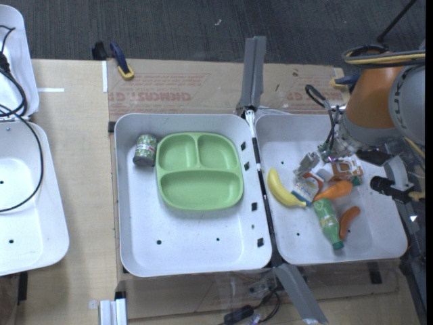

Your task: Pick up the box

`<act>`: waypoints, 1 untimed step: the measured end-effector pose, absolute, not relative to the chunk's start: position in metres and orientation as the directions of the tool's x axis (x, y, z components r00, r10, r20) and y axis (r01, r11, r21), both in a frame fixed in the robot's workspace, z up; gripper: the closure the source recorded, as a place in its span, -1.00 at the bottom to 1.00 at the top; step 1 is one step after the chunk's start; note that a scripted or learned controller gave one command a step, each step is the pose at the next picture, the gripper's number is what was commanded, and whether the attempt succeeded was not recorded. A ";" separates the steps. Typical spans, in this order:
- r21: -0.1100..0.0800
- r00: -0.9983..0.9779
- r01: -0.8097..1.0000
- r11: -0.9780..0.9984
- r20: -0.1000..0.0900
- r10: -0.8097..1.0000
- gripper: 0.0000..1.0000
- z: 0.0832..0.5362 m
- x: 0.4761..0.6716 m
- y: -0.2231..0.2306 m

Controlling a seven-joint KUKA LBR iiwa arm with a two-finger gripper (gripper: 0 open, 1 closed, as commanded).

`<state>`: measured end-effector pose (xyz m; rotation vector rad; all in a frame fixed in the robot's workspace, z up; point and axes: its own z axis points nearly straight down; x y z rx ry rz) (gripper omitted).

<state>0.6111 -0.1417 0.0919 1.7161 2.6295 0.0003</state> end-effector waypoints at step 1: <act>0.002 -0.402 0.916 0.402 -0.002 0.916 1.00 0.101 0.612 -0.142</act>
